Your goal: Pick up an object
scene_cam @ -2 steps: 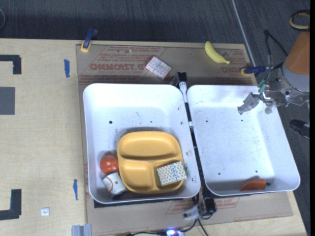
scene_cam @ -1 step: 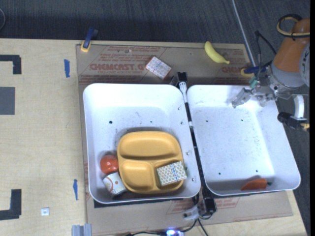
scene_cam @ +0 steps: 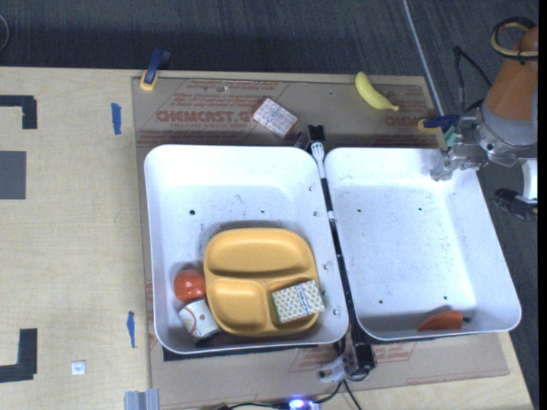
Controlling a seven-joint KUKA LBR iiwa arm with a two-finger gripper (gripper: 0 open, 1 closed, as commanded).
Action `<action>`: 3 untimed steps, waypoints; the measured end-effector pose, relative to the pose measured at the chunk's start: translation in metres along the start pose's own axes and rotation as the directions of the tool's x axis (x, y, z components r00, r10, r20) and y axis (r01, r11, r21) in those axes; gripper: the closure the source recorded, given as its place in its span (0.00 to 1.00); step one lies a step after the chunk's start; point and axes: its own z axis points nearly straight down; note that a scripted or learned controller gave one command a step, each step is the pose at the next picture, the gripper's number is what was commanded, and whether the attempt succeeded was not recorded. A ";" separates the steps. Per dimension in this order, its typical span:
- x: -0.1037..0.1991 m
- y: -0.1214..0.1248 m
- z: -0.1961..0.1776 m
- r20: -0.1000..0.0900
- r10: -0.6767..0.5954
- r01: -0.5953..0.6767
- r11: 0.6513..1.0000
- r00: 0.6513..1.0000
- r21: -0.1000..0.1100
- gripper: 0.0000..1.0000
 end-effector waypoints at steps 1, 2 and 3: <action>-0.001 -0.004 -0.071 -0.021 0.005 -0.005 1.000 1.000 0.021 1.00; -0.001 -0.003 -0.082 -0.019 0.005 -0.004 1.000 1.000 0.018 1.00; -0.002 -0.001 -0.092 -0.017 0.004 -0.004 1.000 1.000 0.013 1.00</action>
